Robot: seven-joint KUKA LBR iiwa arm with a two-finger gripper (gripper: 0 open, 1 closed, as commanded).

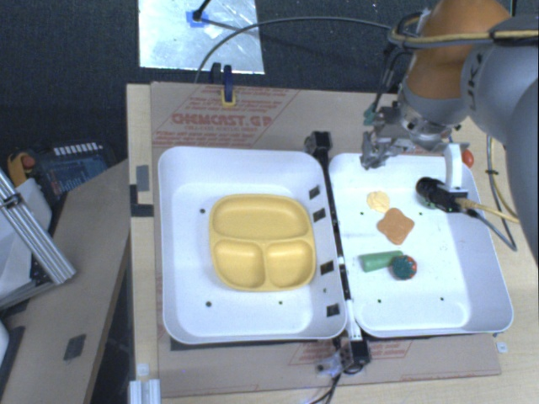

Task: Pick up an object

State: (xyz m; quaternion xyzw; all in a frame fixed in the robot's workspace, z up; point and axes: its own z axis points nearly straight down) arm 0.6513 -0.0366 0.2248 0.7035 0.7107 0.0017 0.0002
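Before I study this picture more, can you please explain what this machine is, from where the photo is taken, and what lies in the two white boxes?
The photo comes from one camera fixed above the bench, looking down at a slant. The grey machine with the orange band is a robot arm that reaches in from the picture's right. At its end is the gripper, the part meant for picking things up. It hangs over the far corner of the right bin. Four small things lie in that bin: a pale yellow piece, an orange-brown piece, a green block and, right beside it, a blue-green ball. The left bin holds a yellow tray with three compartments. Nothing appears to be held: every item lies in a bin.
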